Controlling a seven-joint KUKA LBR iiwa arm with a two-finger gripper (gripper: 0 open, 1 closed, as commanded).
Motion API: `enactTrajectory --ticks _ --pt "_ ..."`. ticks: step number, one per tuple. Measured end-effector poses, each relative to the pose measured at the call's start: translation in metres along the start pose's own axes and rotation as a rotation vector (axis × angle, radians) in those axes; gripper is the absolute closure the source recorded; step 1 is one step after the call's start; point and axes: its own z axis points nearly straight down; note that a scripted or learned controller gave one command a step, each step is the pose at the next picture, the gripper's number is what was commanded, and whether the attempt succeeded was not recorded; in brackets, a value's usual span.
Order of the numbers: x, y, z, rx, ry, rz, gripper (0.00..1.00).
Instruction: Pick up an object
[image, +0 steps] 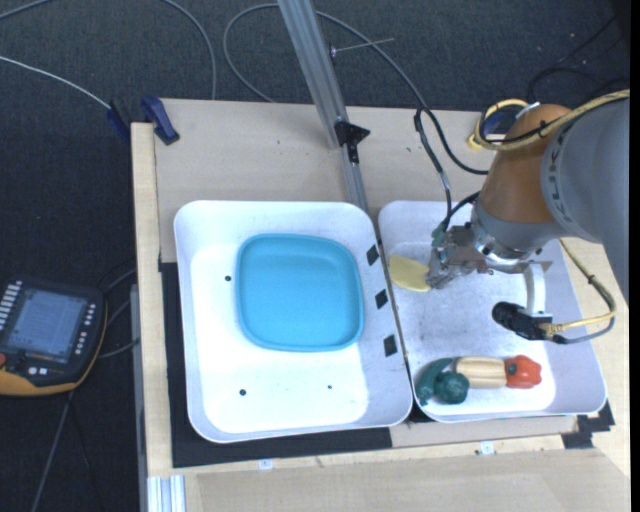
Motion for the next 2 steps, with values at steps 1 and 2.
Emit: enactTrajectory --ticks 1,2 --pt "-0.004 -0.006 -0.059 -0.004 -0.001 0.0 1.0" --pt "-0.011 -0.002 -0.105 -0.004 -0.001 0.001 1.0"
